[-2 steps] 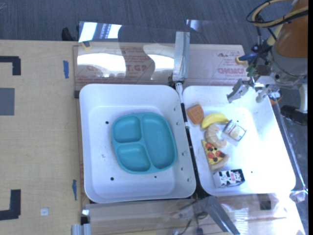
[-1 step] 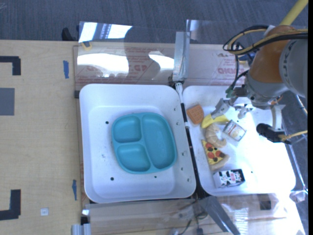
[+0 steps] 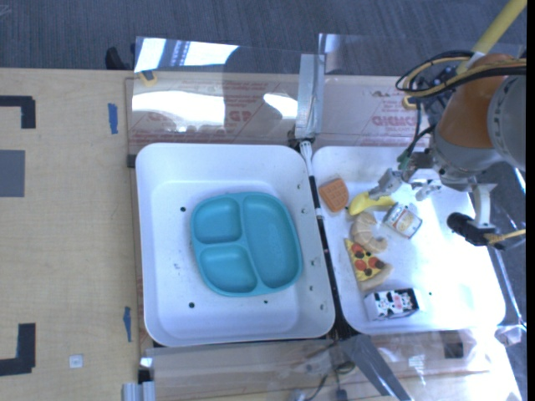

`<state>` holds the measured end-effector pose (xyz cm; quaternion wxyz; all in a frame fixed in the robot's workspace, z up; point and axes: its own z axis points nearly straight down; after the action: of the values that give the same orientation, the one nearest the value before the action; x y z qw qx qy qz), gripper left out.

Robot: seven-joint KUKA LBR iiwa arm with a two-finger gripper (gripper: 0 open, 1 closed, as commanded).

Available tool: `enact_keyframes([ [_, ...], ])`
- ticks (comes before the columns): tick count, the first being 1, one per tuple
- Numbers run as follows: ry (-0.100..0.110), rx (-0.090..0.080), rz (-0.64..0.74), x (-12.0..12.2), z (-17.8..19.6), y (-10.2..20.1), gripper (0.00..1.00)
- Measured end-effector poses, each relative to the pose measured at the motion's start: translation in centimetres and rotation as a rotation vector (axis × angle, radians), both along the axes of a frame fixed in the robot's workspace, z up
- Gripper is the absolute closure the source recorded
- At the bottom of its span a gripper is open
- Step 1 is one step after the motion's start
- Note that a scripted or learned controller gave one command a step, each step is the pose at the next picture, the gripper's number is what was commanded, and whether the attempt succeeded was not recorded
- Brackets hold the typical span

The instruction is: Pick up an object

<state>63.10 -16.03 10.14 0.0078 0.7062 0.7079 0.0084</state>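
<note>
Lining up on the banana (image 3: 370,201) in the right bin (image 3: 468,307)

I take the banana as my target: it lies just right of the waffle (image 3: 334,194), long axis running low-left to up-right, its upper end toward the gripper (image 3: 399,176). I cannot tell how the jaws stand. I'd turn them across that axis and come straight down on its middle, keeping clear of the small packet (image 3: 404,220) and the bread (image 3: 369,232) below it. Further below sit the pizza slice (image 3: 368,265) and a black-and-white box (image 3: 393,302).
</note>
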Motion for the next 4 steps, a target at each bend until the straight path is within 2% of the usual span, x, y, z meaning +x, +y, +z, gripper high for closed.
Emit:
enact_keyframes([
  [1, -0.005, -0.007, -0.002, -0.3, -0.2, 3.3, 0.00],
  [2, 0.020, -0.001, -0.003, -6.0, -1.4, 5.4, 0.00],
  [3, 0.043, -0.001, 0.001, 3.2, -1.7, 6.8, 0.00],
  [4, 0.019, -0.003, -0.004, -5.9, -1.4, 5.9, 0.00],
])
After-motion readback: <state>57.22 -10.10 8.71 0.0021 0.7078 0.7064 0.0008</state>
